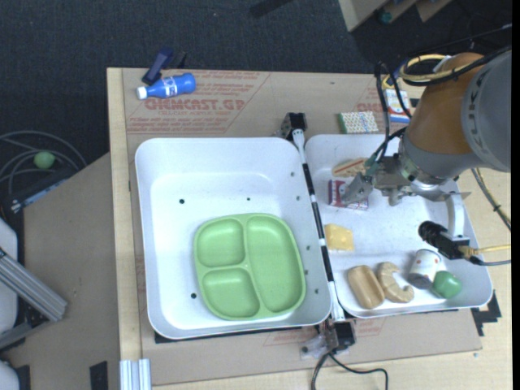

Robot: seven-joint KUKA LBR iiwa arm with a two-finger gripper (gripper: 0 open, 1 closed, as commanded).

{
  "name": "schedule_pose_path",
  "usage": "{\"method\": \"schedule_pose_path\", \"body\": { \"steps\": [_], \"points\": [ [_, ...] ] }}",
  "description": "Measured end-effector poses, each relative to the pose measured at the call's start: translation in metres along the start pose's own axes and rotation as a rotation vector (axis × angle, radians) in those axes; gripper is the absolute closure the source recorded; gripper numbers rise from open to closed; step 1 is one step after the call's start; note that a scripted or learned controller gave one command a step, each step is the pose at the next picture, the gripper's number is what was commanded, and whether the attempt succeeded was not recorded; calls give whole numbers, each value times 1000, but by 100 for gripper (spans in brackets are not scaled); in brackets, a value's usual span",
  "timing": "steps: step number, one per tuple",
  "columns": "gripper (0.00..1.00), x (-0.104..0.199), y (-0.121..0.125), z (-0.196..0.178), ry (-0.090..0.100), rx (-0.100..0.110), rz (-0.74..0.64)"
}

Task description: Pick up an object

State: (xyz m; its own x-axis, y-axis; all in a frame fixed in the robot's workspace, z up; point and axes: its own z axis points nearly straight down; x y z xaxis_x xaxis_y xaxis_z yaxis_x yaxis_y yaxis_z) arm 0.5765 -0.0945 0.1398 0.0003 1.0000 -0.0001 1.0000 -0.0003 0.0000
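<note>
Bench, two white bins side by side. Arm [455, 120] reaches in from the right, over the right bin [382, 232].

Gripper [357, 187] is low in the far-left part of the right bin, right at a red-and-white packet [339, 195]. Its tip overlaps the packet's right edge from where I stand. Cannot tell whether the pincer is spread or closed, nor whether it has hold of the packet.

Other things in the right bin:
- thin tan stick [349, 166] just beyond the packet
- pale yellow wedge [339, 238] near the left wall, nearer to me than the packet
- tan bread roll [366, 287] along the near edge
- curled pastry piece [395, 283] touching the roll's right side
- small white-and-grey item [424, 266] beside a green ball [446, 283] in the near-right corner

Left bin [211, 177]: a green three-compartment plate [248, 265] lies flat towards the near side.

On the bench beyond the bins: a blue-and-white bottle [166, 86] on its side, and a small patterned card [360, 122].
</note>
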Motion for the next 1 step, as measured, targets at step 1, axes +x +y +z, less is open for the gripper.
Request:
{"method": "schedule_pose_path", "body": {
  "steps": [1],
  "points": [
    [0,-52,84,55,0,9,-1]
  ]
}}
